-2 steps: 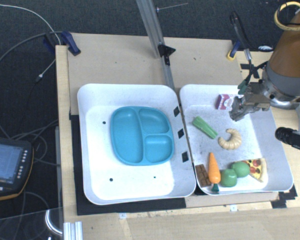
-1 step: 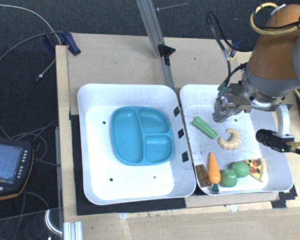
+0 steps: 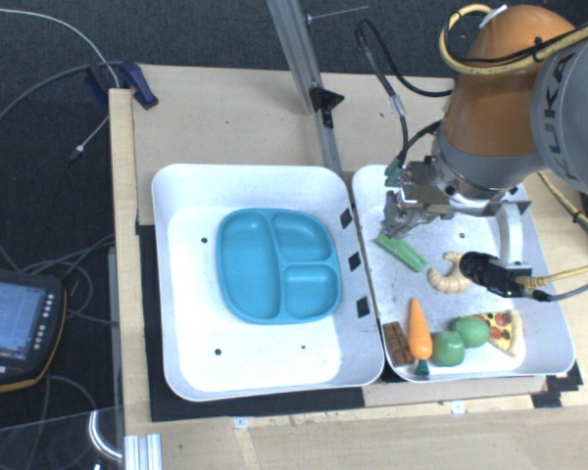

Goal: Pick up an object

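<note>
Resting on wooden bench (image 3: 245, 106), white bins (image 3: 176, 262)

Light was bright and even; the white bins (image 3: 176, 204) glared slightly, shadows were soft, focus a little soft.

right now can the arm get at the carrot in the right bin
Probably yes. The carrot lies uncovered near the right bin's front edge, with the gripper already above that bin; the chocolate bar beside it leaves little room.

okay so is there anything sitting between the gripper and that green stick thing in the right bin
Nothing visible does. The gripper hangs just above the upper end of the green stick in the right bin. The croissant and carrot lie off to the side, apart from it.
</note>
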Available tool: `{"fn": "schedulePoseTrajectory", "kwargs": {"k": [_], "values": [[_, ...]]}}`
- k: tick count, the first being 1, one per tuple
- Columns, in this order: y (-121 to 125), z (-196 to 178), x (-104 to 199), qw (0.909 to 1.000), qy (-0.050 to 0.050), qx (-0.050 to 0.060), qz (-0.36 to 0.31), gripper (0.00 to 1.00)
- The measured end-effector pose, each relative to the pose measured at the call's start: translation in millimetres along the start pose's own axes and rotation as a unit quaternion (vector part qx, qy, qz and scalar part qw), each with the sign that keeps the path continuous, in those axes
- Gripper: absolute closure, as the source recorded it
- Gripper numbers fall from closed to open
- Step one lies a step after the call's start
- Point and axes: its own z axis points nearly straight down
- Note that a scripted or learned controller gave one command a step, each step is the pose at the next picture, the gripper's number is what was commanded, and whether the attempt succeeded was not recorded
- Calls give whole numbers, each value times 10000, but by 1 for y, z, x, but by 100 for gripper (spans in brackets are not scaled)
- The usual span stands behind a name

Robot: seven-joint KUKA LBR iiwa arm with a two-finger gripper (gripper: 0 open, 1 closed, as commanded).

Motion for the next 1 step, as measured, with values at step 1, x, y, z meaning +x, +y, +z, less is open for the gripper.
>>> {"fn": "schedulePoseTrajectory", "kwargs": {"k": [1], "values": [[7, 9, 52, 10000, -1, -1, -1, 100]]}}
